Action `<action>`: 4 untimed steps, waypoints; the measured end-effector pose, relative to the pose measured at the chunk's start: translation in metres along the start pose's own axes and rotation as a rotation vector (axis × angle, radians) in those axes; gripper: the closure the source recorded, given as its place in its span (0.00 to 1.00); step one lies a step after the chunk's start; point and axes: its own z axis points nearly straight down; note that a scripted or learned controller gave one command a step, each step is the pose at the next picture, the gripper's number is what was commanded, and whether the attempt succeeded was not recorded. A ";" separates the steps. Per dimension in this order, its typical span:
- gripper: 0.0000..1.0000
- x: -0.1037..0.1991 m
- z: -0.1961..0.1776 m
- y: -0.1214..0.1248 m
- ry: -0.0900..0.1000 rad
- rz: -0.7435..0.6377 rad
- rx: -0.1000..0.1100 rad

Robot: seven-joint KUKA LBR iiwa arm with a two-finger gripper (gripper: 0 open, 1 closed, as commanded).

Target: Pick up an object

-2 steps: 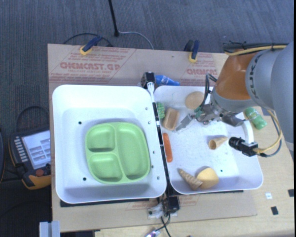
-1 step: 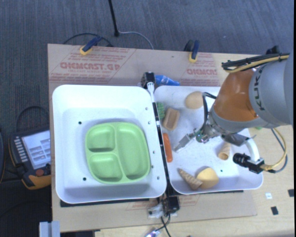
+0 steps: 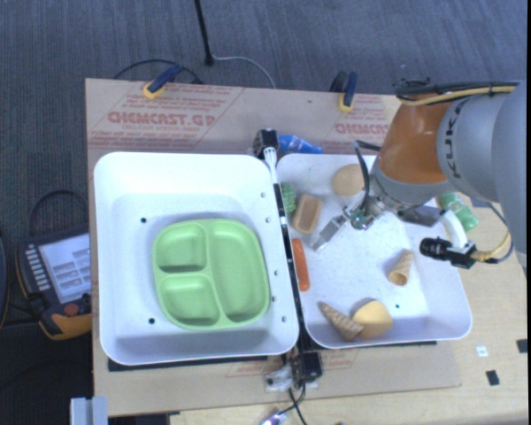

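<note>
My end effector (image 3: 332,230), whether open or closed I cannot tell, hangs beside the tan bread slice (image 3: 306,212), so I should centre over it before closing.

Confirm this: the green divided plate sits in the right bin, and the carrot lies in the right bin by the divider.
Not quite. The camera view shows the green divided plate in the left bin; the carrot does lie in the right bin by the divider.
</note>
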 end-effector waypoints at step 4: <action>0.00 -0.006 0.000 0.010 0.000 -0.396 -0.005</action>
